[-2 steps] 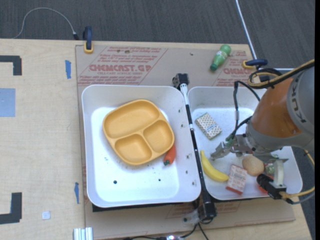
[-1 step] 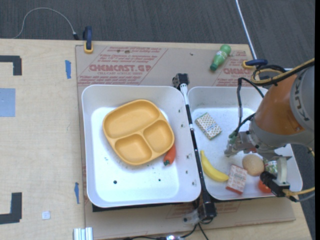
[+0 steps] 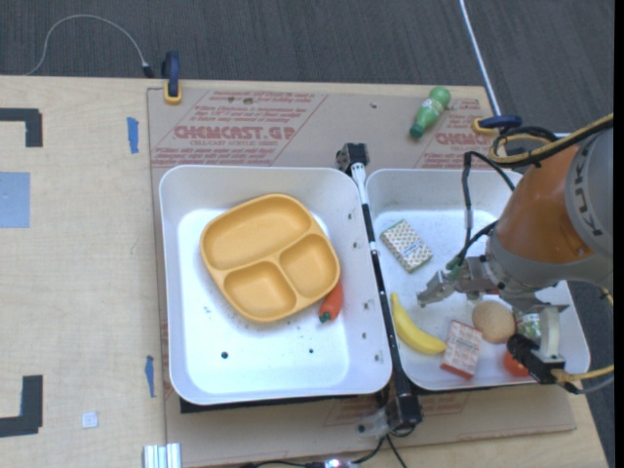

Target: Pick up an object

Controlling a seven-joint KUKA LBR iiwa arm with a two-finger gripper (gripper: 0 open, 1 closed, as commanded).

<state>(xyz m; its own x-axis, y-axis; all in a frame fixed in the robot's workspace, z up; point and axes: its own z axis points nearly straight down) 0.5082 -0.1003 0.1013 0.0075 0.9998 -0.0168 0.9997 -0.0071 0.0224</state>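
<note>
Nothing is lifted yet: the gripper (image 3: 436, 289) hangs open and empty low in the right bin (image 3: 444, 195), just above the banana (image 3: 414, 329) near that bin's front edge.

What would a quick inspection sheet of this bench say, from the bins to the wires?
Surface: pale wooden bench bearing two shallow white bins, left bin and right bin.
Job's things: yellow banana, small patterned box, red-and-white packet, tan round object, all in the right bin.
Clutter: yellow three-compartment plate and small orange-red carrot-like piece in the left bin; green bottle lying behind the bins.
Grippers: two-finger gripper low inside the right bin, nothing seen between its fingers.
Cables: black cables by the arm; thin wire on the floor.
Surroundings: dark grey carpet.
</note>
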